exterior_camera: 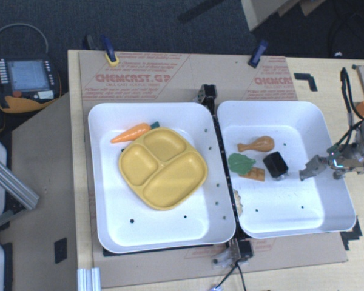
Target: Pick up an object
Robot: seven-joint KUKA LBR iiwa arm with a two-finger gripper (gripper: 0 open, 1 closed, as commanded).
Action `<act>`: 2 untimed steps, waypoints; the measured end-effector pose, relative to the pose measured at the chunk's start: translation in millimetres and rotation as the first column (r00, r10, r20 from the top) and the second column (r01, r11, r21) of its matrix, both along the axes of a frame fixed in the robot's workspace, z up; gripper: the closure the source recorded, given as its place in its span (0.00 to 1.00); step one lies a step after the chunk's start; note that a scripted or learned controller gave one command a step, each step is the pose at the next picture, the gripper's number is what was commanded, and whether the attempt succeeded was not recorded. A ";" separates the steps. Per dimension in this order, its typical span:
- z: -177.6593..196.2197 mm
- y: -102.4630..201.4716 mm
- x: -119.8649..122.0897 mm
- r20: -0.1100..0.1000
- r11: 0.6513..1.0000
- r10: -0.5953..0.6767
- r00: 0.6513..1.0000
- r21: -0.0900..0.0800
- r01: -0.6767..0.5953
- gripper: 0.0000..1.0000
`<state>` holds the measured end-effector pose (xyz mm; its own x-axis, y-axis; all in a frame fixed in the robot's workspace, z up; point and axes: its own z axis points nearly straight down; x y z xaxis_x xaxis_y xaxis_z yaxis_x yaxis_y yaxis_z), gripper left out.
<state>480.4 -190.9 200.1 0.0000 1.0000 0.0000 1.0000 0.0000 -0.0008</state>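
The right bin holds a tan toy drumstick, a green leafy toy with an orange piece against it, and a small black block. My gripper hangs low over the right side of that bin, a short way right of the black block and apart from it. Nothing shows in its grasp. In the left bin a yellow divided plate lies with an orange toy carrot at its upper left edge.
The two bins sit side by side on a cardboard sheet held by blue clamps at the back. Cables and the arm's wrist crowd the right edge. A pendant screen lies off the bench to the left.
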 end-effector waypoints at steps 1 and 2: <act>-45.3 3.6 5.3 -0.005 1.000 0.000 1.000 0.003 0.000 0.00; -103.4 14.1 2.4 -0.007 1.000 0.001 1.000 0.004 -0.001 0.00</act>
<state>482.8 -176.7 96.7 -0.0007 1.0000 0.0038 1.0000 0.0007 -0.0076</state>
